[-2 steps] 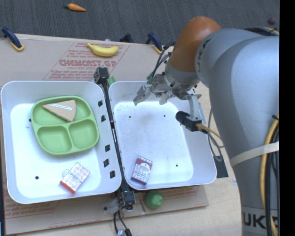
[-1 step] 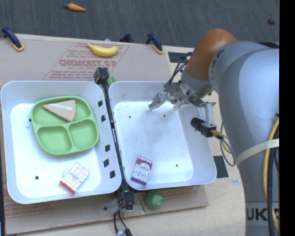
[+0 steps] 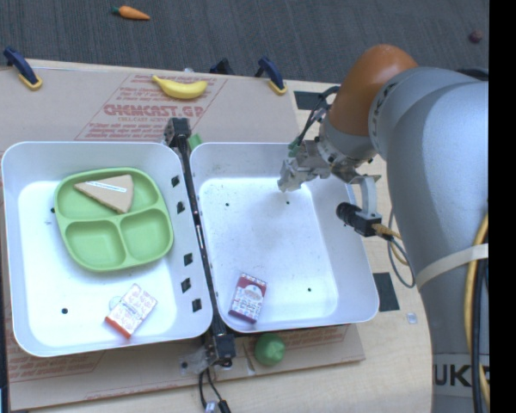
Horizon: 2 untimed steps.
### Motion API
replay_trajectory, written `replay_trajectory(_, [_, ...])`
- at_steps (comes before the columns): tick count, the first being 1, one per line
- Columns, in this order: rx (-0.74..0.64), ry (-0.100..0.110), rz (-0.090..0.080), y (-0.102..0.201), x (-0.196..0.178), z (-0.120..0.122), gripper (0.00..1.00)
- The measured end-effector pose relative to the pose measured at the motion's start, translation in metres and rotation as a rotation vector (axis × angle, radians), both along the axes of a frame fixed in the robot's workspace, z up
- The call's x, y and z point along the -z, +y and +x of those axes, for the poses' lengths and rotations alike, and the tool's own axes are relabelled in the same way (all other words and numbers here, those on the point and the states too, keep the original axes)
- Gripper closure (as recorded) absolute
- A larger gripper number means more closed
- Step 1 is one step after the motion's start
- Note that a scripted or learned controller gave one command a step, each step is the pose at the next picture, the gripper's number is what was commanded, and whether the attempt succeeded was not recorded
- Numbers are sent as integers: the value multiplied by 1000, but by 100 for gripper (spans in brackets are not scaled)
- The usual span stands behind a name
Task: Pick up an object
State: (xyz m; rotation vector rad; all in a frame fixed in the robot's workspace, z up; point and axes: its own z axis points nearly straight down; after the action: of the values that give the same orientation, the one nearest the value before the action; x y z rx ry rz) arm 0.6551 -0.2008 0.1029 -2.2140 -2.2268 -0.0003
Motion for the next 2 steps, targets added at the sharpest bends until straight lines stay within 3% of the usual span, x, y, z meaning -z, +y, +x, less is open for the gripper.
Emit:
replay_trajectory(1, [0,0,0,0,0,0,0])
replay_trajectory(2, [-2,2,0,69,-28,2,0])
